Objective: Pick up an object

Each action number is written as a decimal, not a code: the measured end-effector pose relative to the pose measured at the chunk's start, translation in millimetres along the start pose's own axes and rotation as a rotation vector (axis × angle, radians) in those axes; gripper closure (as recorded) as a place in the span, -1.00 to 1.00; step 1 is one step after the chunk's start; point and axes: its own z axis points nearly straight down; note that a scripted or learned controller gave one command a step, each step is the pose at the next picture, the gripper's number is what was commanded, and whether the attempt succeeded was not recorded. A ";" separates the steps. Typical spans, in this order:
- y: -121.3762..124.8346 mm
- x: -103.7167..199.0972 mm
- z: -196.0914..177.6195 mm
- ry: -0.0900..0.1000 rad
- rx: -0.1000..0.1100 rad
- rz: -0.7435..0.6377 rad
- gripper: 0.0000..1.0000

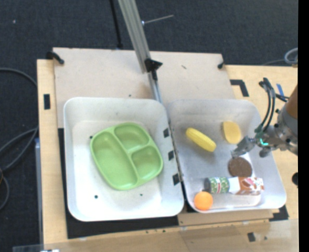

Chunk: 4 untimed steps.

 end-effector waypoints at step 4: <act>2.8 -2.0 120.1 -0.004 -0.008 0.009 1.00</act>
